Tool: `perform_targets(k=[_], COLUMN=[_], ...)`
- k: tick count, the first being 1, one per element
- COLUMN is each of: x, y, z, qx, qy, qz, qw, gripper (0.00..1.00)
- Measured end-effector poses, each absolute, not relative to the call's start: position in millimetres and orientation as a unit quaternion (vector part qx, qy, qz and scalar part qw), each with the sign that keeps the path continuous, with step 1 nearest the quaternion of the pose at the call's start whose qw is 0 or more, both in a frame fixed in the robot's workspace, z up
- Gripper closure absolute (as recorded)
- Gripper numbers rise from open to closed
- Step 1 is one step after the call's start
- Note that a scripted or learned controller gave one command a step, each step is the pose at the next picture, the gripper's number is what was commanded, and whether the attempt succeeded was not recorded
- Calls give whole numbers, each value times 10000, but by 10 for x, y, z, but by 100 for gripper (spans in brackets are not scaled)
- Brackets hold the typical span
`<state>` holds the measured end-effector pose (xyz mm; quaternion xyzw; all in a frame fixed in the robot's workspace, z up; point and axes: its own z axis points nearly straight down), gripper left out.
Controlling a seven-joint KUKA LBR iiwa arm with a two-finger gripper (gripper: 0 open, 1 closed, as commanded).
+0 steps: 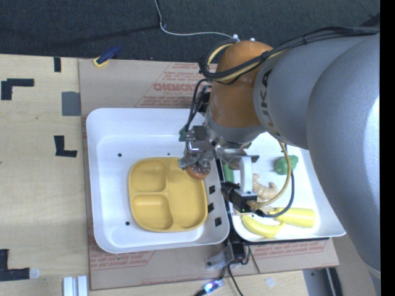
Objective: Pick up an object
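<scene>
A grey robot arm (327, 122) with an orange band (237, 85) reached in from the right over two white bins. Its gripper (196, 165) hung above the left bin (111, 184), at the top right edge of a yellow divided tray (166, 196). A small brown round object (197, 171) sat right at the fingertips, apparently between them, though whether they clenched it I could not tell. Right of the fingers, in the right bin (327, 221), lay a green piece (285, 164), a tan lumpy object (264, 191) and a yellow banana (278, 221).
</scene>
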<state>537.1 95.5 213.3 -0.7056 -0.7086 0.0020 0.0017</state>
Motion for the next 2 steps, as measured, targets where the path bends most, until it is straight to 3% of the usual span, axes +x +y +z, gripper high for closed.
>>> perform_targets(k=[2], x=[5371], y=[1015], z=[2190], qx=[-7060], qy=[-7082], qz=[11], qw=[7], gripper=[100])
